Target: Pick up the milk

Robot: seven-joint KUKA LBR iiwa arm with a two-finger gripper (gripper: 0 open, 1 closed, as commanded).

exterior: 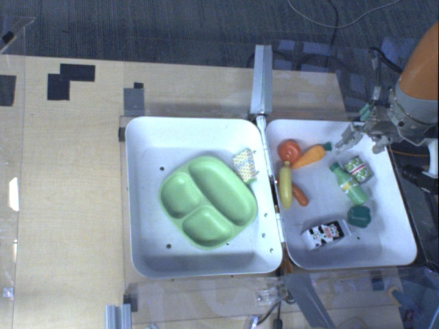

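Boxy cow-patterned milk carton (324, 234) lying flat, smooth white bin (391, 252)

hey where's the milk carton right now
The milk carton lies on its side near the front edge of the right bin, just below and left of the teal cup, away from the end effector.

A single fixed camera looks down at a slant from above the bench (68, 184), far enough off to take in both white bins side by side: the left bin (147, 252) and the right bin (391, 245). Dark floor (171, 12) runs along the top, and the arm (422, 81) enters at the right.
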